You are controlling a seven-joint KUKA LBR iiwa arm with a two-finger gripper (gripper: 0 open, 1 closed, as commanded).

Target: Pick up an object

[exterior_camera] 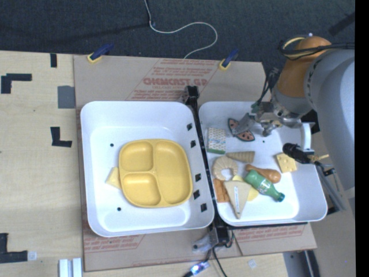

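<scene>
I see the grey arm (337, 97) entering from the right, orange band (294, 74) above the wrist. The gripper (249, 127) sits low over the right bin's far edge, wrist angled leftward. Finger state unreadable from this angle.

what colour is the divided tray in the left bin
Yellow; the divided tray shows plainly in the camera view, lying in the left bin.

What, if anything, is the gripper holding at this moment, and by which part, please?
It cannot be told. The gripper hangs over the right bin with a small brown piece at its tip, but a grasp isn't clear.
</scene>
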